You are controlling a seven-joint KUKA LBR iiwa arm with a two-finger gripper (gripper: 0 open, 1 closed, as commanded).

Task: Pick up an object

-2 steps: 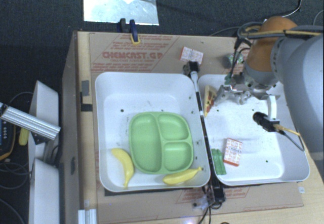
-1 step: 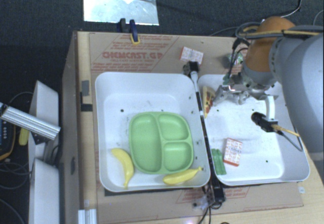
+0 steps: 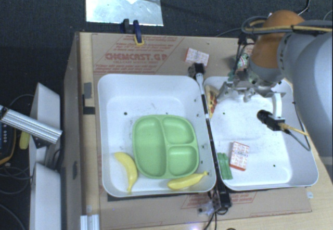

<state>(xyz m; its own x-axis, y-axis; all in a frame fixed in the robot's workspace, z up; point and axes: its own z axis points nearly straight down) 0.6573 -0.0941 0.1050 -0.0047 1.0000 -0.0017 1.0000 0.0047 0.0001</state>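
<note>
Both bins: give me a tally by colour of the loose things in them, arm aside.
Yellow: 2, a banana and a second banana, left bin
Green: 2, the divided plate in the left bin and a small green packet in the right bin
Red and white: 1, a small box, right bin
Total: 5

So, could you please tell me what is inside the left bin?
The left bin holds a green divided plate and two bananas, one at the plate's left, one at its front edge. Whatever lies under the plate is covered.
</note>
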